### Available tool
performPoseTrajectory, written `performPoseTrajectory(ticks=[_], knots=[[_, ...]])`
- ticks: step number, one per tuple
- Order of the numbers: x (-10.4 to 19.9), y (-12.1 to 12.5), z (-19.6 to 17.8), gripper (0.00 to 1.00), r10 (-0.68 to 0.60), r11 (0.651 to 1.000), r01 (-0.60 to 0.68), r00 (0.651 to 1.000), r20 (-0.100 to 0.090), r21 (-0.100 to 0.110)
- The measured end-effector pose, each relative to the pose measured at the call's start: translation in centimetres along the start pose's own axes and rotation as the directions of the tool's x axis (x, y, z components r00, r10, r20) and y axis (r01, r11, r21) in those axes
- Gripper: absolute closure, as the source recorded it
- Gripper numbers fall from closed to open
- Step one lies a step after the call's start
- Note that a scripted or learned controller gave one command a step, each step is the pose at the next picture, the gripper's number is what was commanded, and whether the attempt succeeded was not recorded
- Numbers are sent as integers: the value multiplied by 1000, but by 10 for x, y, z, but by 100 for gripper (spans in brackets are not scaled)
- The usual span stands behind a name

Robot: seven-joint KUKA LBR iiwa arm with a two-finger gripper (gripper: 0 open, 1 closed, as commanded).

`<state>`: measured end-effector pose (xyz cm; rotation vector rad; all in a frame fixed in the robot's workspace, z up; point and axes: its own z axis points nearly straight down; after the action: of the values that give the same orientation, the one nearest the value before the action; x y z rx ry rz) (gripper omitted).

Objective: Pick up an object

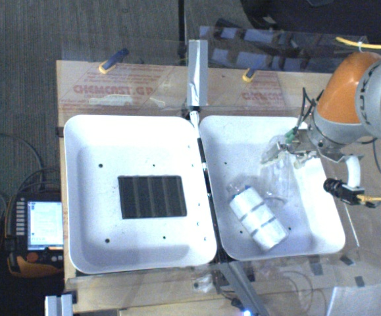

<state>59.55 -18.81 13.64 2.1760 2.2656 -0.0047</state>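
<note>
A white roll [258,217] lay at lower right in the right-hand bin [322,239], likely light and stiff, best pinched across its middle, while the claw [289,147] hovered above, its grip impossible to tell.

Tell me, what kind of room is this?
Probably a robot lab or workshop. A robot arm reaches over two white bins on a bench, loose cables run across the carpet, and a handheld control screen lies beside the bench.
</note>
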Motion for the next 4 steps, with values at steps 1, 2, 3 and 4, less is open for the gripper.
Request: performPoseTrajectory(ticks=[1, 2, 3, 4], knots=[[-37, 64, 8, 0, -93, 996, 93, 996, 2, -2], [-37, 64, 8, 0, -93, 996, 93, 996, 2, -2], [-29, 21, 43, 0, -156, 988, 156, 988, -6, -10], [-26, -66, 40, 0, -232, 972, 232, 973, 15, -43]])
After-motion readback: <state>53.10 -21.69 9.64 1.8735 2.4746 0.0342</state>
